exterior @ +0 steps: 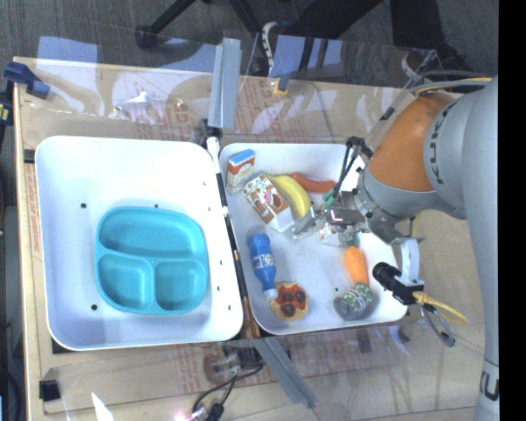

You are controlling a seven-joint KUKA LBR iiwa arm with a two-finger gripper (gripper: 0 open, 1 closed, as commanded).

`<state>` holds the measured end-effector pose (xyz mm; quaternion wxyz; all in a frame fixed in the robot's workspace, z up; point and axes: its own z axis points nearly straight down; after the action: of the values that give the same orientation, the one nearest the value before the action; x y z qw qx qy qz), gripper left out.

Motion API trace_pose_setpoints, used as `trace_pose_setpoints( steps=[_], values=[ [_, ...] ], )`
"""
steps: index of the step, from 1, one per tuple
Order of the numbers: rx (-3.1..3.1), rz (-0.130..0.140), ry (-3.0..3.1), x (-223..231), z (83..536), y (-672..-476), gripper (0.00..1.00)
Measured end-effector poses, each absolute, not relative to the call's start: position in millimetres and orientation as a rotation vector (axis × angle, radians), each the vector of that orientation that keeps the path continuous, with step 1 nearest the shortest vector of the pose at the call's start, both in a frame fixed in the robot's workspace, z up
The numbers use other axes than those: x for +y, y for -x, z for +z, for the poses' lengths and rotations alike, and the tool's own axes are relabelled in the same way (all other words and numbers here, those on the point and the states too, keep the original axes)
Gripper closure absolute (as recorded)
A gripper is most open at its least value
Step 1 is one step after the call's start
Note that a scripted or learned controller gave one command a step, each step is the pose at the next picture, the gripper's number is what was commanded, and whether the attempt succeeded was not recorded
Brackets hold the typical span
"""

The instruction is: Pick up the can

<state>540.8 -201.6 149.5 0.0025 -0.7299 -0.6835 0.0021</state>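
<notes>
Claw point(326, 223) above right bin point(316, 324)

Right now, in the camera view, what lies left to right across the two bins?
Blue divided tray in the left bin → blue bottle → banana → gripper → orange carrot. The can sits just below the carrot, at about the same place across.

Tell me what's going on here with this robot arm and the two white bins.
The grey arm reaches in from the right over the right bin, and its claw hangs low near the banana and a small carton. The can it is meant to pick up lies near that bin's front edge, beside a carrot, and is not in the claw. A blue bottle lies there too. The left bin holds a blue divided tray.
</notes>
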Motion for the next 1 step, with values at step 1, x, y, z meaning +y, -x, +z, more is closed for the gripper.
trace_pose_setpoints(
  steps=[1],
  values=[
    [-2.178,-0.004,2.271,-204.2,107.5,-578.6,0.00]
  ],
)
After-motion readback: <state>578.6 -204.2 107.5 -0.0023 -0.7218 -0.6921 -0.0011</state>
